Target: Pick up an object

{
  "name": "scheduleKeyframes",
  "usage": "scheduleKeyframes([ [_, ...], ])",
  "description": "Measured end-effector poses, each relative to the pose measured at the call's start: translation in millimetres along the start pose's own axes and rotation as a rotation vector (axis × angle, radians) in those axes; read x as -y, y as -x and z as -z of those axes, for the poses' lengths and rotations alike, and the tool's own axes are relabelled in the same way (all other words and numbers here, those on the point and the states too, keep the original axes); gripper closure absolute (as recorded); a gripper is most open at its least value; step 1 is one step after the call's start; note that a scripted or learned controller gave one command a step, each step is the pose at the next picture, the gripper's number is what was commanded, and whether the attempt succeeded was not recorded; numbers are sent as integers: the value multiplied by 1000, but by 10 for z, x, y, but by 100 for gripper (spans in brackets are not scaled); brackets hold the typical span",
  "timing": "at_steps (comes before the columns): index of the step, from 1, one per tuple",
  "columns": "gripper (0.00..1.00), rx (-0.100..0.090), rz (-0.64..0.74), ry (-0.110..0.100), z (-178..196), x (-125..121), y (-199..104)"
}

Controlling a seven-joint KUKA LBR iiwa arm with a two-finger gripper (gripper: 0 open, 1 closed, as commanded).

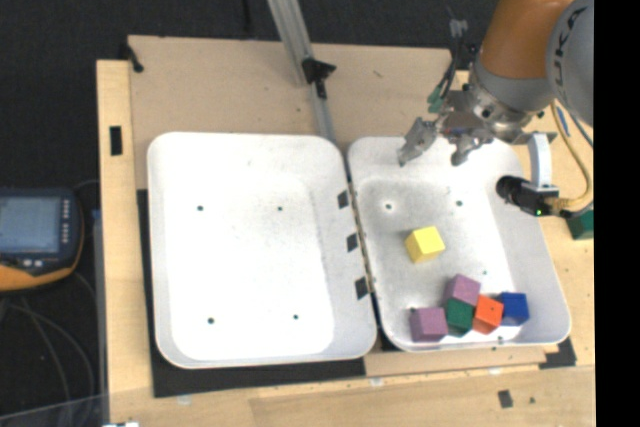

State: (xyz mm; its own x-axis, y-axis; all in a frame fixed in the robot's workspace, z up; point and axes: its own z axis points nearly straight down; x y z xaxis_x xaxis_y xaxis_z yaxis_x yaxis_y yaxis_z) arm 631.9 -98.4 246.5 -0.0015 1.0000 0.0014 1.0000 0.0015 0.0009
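Desk [115, 215] carries two bins; right bin [520, 235] roomy at 12 o'clock, blocks [470, 307] crowd 6 o'clock rim. Gripper [440, 147] spread wide, holding nothing, over 12 o'clock edge.

Handheld screen [38, 230] (bench's left edge).

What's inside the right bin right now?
The right bin holds a yellow block alone mid-bin and a cluster near its front edge: two purple blocks, green, orange, blue. The open gripper hovers over the far end.
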Motion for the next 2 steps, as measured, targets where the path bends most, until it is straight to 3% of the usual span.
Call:
scheduleKeyframes([
  [1,0,1,4,-6,-530,190,-508],
  [2,0,0,-1,0,-499,176,-487],
])
